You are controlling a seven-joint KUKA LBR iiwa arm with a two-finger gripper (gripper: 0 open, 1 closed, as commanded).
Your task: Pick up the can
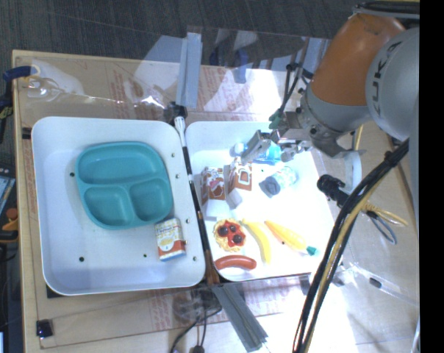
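1. I see the arm (369, 65) coming in from the right, its orange band above the right bin (310, 263).
2. Gripper (257, 147) sits low over the far part of the right bin. I can't tell how the jaws stand; the fingertips blur into the glare there.
3. Landmark: the teal divided tray (124, 182), which lies in the left bin (53, 256).
4. The can (170, 239) is in the left bin, just off the tray's near-right corner, touching or nearly touching the tray edge. It looks tipped a bit and has an orange and white label.
5. The can is well apart from the gripper, with the wall between the bins lying between them.
6. Right of the tray, across the divider: two small brown cartons (223, 182), near the gripper.
7. Further right of those: a small grey object (270, 187) and a clear bottle-like thing (286, 175); I can't make out more.
8. Right of the tray and nearer the camera: a fruit tart (230, 234), a banana (259, 240), a sausage (235, 262) and a yellow corn-like piece (289, 237).
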